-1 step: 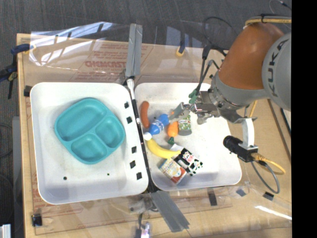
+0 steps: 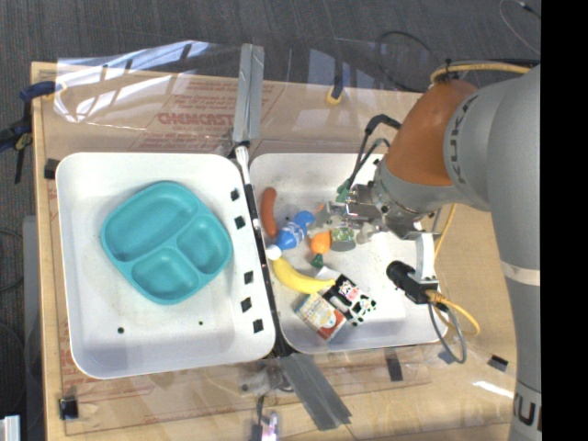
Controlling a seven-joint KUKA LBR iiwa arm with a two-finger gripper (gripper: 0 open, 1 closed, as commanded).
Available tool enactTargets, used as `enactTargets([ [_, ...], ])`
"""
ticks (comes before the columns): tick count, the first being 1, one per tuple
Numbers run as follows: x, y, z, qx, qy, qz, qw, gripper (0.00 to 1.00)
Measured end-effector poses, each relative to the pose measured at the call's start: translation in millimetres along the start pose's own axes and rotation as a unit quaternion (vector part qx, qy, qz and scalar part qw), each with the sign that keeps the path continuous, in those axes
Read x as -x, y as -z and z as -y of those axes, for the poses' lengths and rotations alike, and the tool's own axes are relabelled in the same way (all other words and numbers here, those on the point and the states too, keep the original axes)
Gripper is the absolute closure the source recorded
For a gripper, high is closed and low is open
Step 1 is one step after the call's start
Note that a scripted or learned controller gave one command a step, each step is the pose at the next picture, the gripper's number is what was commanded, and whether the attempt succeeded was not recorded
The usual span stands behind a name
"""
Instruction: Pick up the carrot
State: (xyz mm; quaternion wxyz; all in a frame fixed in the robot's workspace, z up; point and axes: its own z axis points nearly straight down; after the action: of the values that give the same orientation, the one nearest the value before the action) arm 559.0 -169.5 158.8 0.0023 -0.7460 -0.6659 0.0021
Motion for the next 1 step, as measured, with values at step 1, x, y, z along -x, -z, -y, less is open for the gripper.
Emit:
enactTargets([
  [1,7.1,-65.6,-37.8,0.004,-0.042,0.001,0.9991,0.00],
])
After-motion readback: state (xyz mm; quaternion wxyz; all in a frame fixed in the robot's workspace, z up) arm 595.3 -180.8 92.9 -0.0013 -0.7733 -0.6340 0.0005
